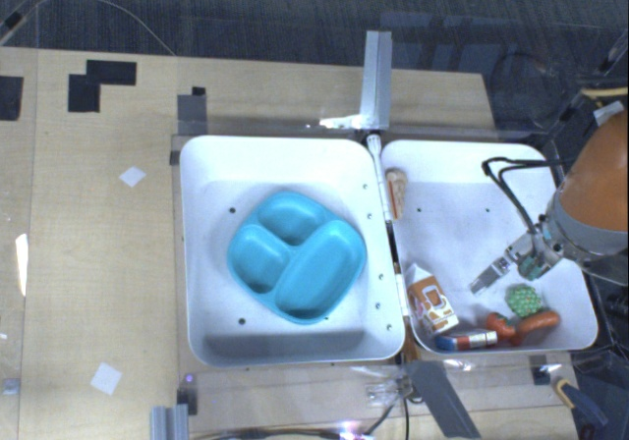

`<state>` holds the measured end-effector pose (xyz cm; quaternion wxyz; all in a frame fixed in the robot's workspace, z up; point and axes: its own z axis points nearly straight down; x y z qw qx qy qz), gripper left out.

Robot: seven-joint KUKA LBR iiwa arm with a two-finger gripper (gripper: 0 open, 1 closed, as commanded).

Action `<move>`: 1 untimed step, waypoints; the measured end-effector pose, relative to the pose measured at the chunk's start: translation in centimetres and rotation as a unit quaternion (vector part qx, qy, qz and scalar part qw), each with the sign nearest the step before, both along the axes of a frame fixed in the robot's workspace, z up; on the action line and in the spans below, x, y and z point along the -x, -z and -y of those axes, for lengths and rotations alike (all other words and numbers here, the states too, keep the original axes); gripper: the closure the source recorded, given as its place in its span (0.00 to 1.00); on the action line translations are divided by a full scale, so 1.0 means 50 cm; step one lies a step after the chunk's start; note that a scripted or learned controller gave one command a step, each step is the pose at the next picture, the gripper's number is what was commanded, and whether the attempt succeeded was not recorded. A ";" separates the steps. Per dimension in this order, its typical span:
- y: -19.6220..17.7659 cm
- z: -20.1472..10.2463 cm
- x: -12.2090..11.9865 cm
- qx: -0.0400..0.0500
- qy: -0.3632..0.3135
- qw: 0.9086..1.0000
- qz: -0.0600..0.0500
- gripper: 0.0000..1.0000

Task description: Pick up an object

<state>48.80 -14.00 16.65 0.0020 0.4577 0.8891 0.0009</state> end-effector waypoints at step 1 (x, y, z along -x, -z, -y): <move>-0.026 0.013 -0.001 0.000 0.069 0.998 0.001 0.00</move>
